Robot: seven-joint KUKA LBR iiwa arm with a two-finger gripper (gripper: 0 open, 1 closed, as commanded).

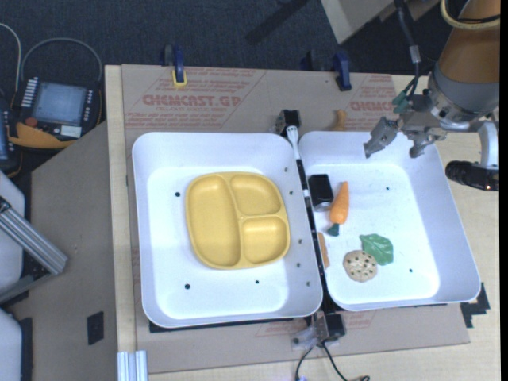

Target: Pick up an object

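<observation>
Metal hand (pixel 399 142) spread, tapered orange carrot (pixel 340 203), round speckled cookie (pixel 360 266)

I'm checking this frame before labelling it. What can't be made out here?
- Arm: cut off by the top and right edges of the camera view.
- Leafy green piece: too small to identify.
- Small strip between the bins: partly hidden by the rims.
- Black block beside the carrot: too small to tell what it is.

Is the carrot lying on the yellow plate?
No. The carrot lies in the right bin, while the plate sits in the left bin.
</observation>
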